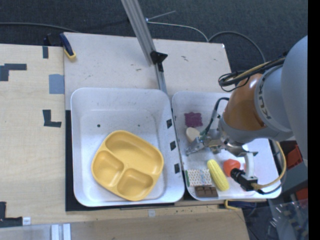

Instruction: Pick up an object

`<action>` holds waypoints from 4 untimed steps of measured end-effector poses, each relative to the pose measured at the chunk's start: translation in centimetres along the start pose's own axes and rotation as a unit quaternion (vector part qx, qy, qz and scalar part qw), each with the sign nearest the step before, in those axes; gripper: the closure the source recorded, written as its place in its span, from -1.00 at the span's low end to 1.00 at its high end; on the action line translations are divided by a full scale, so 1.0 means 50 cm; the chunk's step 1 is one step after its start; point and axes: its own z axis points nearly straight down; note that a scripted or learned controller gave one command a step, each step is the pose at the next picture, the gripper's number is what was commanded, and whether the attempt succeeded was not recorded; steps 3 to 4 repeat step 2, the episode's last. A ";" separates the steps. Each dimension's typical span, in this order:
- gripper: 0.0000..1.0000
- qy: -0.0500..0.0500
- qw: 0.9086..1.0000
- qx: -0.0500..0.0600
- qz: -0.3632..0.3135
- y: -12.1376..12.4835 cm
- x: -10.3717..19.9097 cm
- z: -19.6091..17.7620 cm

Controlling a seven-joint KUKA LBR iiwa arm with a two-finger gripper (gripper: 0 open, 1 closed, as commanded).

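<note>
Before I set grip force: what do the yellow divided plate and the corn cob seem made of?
The yellow three-compartment plate looks like moulded plastic: uniform colour, smooth rounded rims, soft sheen. The yellow corn cob is probably a plastic or rubber toy, judging by its even colour and regular bumpy surface; hard or soft cannot be told.

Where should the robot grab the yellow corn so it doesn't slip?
Grip the corn cob across its narrow middle, coming straight down from above. It lies flat and long, running top-left to bottom-right, so closing across its width probably holds best. The orange ball crowds its right side.

Grey, rounded arm [295, 94] with an orange band [240, 109] above the wrist; black cables [245, 74] loop alongside it.
</note>
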 end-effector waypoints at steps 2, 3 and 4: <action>-1.00 0.002 1.000 -0.003 -0.004 -0.085 0.253 -0.386; -1.00 0.002 1.000 -0.003 -0.004 -0.085 0.253 -0.386; -1.00 0.002 1.000 -0.003 -0.004 -0.085 0.253 -0.386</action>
